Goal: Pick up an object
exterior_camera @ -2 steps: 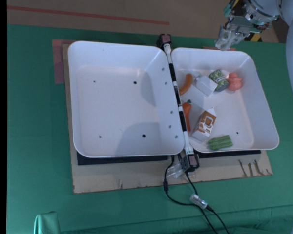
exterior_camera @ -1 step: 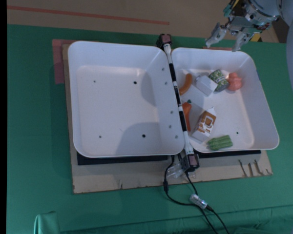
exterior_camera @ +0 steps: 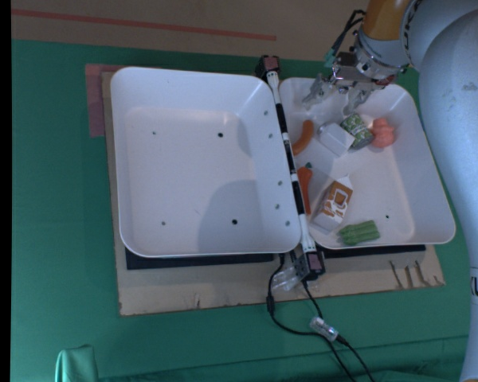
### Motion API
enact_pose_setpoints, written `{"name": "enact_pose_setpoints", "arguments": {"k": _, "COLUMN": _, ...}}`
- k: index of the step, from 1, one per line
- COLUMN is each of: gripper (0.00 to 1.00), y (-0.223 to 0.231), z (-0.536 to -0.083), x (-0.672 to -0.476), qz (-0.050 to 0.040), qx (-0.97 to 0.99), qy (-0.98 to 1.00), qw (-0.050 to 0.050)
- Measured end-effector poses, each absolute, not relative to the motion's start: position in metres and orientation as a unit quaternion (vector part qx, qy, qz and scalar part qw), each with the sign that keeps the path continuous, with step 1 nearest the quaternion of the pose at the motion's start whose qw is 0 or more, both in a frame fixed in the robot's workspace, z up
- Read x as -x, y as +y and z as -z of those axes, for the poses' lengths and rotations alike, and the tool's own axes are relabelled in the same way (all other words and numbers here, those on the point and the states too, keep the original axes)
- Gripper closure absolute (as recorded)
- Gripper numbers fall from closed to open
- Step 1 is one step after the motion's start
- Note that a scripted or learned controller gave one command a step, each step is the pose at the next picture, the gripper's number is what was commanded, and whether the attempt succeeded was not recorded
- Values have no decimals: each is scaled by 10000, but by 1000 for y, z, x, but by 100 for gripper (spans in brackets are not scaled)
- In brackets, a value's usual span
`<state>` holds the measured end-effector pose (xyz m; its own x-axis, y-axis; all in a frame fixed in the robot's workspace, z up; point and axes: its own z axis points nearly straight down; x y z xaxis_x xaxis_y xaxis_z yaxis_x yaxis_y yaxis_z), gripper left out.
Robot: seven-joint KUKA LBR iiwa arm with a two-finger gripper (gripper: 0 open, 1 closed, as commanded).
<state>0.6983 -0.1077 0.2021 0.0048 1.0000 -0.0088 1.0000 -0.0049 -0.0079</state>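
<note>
Can (exterior_camera: 351, 130) lies on its side in the right bin (exterior_camera: 418, 205), just below the gripper (exterior_camera: 337, 92), long axis slanting toward the bin's divider. Fingers (exterior_camera: 312, 95) are spread, holding nothing.

White bins (exterior_camera: 183, 86); orange-white carton (exterior_camera: 334, 200); green mat (exterior_camera: 56, 213).

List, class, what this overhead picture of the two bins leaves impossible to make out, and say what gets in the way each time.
1. Print on the small carton in the right bin: too small to read.
2. What the orange item at the far side is: blurry and small.
3. Upper arm: cut off by the top edge.
4. Green cloth at the bottom left: cut off by the bottom edge.
</note>
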Motion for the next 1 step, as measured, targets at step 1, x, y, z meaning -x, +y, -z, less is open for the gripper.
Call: {"name": "enact_pose_setpoints", "arguments": {"k": 1, "gripper": 0, "y": -107, "z": -187, "x": -661, "qz": -19, "qx": -7094, "qy": 7048, "qw": 77}}
